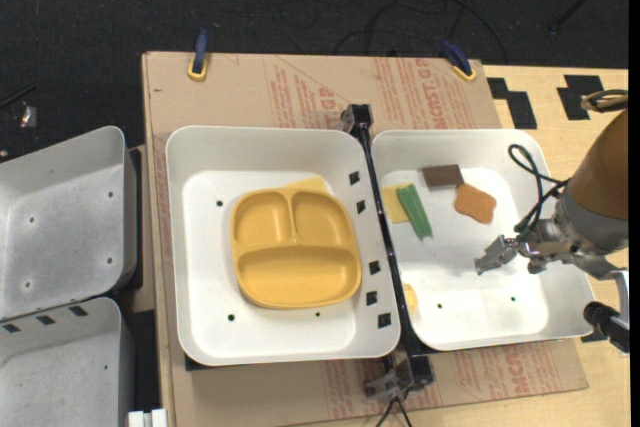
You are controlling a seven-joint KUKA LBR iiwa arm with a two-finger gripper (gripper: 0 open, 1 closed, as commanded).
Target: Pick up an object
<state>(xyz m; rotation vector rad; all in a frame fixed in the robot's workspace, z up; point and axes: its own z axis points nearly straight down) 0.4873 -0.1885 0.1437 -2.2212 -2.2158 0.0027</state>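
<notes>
A single camera hangs fixed above the bench and looks down at a slant, far enough back to take in both white bins whole, the brown board beneath them and dark floor with cables beyond. The gripper point(497, 256) comes in low at the frame's right; the right bin point(520, 315) lies directly under it, and the left bin point(200, 315) sits well off to its far side, towards the frame's left.
</notes>
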